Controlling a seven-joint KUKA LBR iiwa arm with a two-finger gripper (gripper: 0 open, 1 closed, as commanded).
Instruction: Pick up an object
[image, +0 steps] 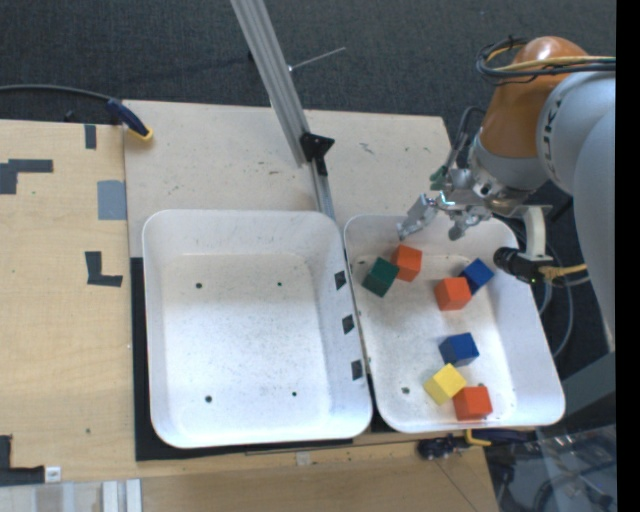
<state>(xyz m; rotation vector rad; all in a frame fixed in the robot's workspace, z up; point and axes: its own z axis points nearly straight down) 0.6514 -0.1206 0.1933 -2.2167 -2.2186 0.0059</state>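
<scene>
While the grey arm (560, 110) is reaching in from the right, its gripper (437, 225) is hanging over the far edge of the right bin (530, 340) with its two fingers spread apart and nothing between them. One fingertip (410, 231) is sitting just above an orange cube (408, 262), which is lying beside a green cube (380, 277) near the bin's far left corner. Further right, a second orange cube (453, 293) is touching a blue cube (478, 273). Nearer the camera, another blue cube (459, 348) is lying just above a yellow cube (445, 383), and a third orange cube (473, 402) is touching the yellow one by the near wall. The left bin (160, 300) is lying alongside on the tabletop (220, 160), and a slanted metal bar (280, 80) is crossing above the seam between the bins.
</scene>
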